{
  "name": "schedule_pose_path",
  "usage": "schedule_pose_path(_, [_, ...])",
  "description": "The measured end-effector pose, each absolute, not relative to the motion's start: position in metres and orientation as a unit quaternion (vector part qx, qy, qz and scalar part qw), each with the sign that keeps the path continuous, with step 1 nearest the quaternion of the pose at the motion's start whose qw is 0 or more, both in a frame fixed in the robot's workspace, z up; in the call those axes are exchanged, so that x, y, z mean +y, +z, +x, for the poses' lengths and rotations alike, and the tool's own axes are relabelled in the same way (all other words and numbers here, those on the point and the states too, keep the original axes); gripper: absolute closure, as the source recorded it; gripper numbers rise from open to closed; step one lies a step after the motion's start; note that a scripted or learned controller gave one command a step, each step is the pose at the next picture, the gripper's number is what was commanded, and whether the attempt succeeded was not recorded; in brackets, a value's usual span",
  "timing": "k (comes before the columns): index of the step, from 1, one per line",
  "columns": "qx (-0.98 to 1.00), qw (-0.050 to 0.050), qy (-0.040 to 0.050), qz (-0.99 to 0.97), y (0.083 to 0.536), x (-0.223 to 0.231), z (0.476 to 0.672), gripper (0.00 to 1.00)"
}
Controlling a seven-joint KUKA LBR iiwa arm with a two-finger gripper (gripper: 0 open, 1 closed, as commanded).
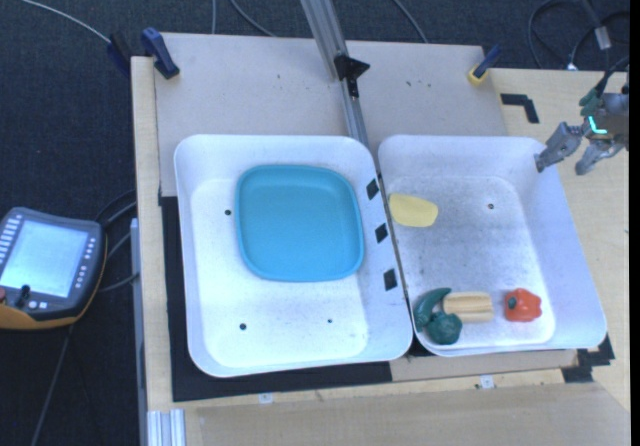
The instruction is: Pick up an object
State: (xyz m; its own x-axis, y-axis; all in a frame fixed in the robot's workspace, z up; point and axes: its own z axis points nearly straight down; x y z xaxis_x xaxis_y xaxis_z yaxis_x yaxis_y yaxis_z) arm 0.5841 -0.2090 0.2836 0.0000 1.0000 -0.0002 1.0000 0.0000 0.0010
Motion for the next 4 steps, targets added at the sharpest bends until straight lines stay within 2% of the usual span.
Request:
schedule_pose_path(1, [0.707, 0.0, 0.0002, 0.707, 0.284, -0.209, 0.584, 0.0])
schedule_pose_path(3, [0.707, -0.002, -0.0014, 0.707, 0.158, -0.211, 0.583, 0.0])
schedule_pose_path(4, [0.707, -0.002, -0.0008, 0.707, 0.113, -0.203, 0.582, 0.0])
